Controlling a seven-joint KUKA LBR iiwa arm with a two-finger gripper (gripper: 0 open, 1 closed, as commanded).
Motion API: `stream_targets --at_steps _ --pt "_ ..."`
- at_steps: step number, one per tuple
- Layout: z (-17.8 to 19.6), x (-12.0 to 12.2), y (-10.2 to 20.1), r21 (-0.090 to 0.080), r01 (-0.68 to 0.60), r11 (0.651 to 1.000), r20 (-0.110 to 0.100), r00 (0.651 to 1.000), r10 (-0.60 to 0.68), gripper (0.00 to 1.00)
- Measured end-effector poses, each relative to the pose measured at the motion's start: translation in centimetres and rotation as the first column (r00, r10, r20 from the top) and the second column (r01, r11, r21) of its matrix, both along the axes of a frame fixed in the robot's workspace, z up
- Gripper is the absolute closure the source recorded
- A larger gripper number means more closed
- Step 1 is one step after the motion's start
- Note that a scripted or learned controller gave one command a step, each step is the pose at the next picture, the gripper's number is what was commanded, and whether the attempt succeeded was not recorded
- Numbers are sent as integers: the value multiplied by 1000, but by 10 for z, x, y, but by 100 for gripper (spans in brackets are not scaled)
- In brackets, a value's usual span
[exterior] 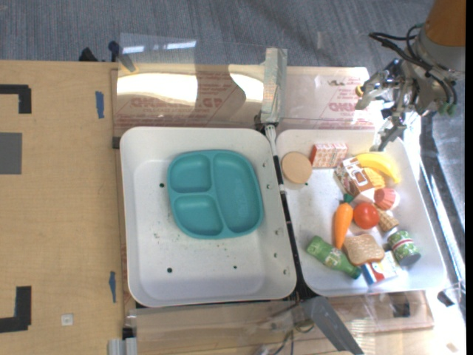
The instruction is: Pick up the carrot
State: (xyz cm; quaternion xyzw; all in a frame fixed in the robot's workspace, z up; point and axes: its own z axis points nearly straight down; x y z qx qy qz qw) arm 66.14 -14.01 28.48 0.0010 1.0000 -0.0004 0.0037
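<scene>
gripper [390, 117] over the right bin's [429, 220] far right corner, fingers spread wide and holding nothing, banana [378, 165] just below it, carrot [342, 224] farther down-left mid-bin, beside a tomato [366, 214]

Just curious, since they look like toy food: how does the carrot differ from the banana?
The carrot is orange with a green top; the banana is yellow. The carrot lies straight mid-bin, against the tomato; the banana curves near the far edge. Both lie in the right bin.
</scene>
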Motion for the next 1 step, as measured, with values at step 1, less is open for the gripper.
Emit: stream_targets --at_steps 1 --pt "-130 -61 29 3 -52 999 -13 999 52 0"
